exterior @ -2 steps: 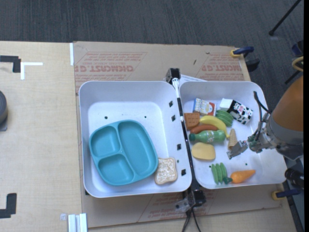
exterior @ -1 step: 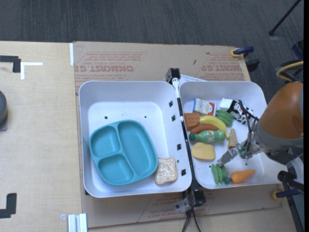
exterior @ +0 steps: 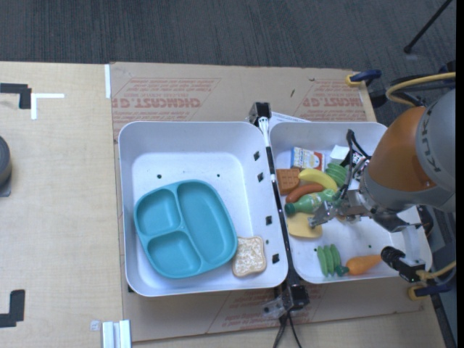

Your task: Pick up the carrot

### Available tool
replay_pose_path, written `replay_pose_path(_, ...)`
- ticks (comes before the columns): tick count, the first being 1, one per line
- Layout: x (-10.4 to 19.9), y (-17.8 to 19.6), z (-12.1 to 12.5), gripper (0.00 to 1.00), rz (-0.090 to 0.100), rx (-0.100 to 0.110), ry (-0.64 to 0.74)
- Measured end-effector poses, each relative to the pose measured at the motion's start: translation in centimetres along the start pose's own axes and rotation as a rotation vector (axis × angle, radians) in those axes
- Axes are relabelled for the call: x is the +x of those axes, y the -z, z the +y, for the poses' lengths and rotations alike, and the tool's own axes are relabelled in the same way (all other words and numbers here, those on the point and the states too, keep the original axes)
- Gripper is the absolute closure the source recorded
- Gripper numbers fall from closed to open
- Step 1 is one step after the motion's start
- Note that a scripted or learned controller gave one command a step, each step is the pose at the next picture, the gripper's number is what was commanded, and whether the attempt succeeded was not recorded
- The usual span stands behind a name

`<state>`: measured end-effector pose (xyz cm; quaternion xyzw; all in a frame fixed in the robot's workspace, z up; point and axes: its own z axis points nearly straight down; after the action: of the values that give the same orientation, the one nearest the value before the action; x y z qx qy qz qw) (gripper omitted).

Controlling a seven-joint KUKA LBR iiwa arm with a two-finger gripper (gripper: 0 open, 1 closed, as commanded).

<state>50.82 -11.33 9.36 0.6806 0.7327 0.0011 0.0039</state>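
i see the carrot (exterior: 360, 265) lying in the right bin (exterior: 377, 275), near its front edge, orange body pointing right with its green top (exterior: 330, 259) to the left. it looks free, nothing stacked on it. the gripper (exterior: 324, 214) is further back in the same bin, over the toy food pile: banana (exterior: 317, 178), hot dog (exterior: 304, 192), a green bottle-like piece (exterior: 301, 206) and a yellow flat piece (exterior: 302, 228). the fingers are small and dark against the clutter, so i cannot tell if they are spread or pressed together, and i see nothing clearly between them. the carrot is well apart from the gripper, toward the front.

my read: we are at the approach stage, grasp not made yet. to do it well i'd lift clear of the pile first so nothing gets dragged, move toward the front of the bin, then line the fingers across the narrow width of the orange body, not along it. aim at the middle of the orange part, away from the green top, which may be soft or slip. the bin's front wall is close, so come down straight, not slanted. left bin (exterior: 130, 194) has a blue tray (exterior: 185, 227) and toast (exterior: 250, 256), not relevant.
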Motion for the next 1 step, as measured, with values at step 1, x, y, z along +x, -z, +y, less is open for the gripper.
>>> replay_pose_path(1,-1.25,-0.23,-3.13,0.0,0.006,0.009,0.116)
